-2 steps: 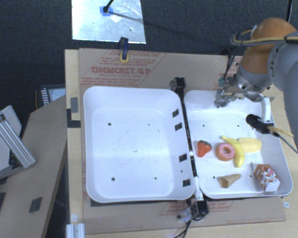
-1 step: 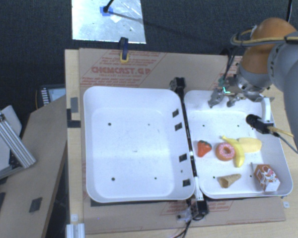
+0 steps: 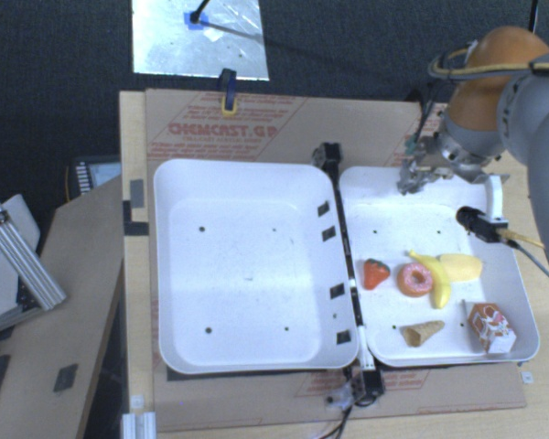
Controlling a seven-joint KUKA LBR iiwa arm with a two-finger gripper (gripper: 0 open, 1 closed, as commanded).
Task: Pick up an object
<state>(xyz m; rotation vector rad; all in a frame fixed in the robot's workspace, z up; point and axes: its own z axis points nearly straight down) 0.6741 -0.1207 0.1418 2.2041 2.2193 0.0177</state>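
The right bin (image 3: 384, 222) holds several small things along its near half. A red strawberry (image 3: 376, 273) lies by the divider, with an orange ring donut (image 3: 415, 280) beside it. A yellow banana (image 3: 436, 282) leans against a pale yellow lump (image 3: 461, 266). Closer to the front lie a tan cone (image 3: 423, 333) and a red-and-white box (image 3: 490, 327). My gripper (image 3: 412, 183) hangs over the far edge of the right bin, well apart from all of these, with nothing seen in it.
The left bin (image 3: 247, 263) sits beside the right one, joined by a black-clipped divider (image 3: 343, 263). Cardboard (image 3: 256, 126) lies under both bins. A shiny sheet (image 3: 201, 26) is at the back and metal rails (image 3: 14, 254) at far left.
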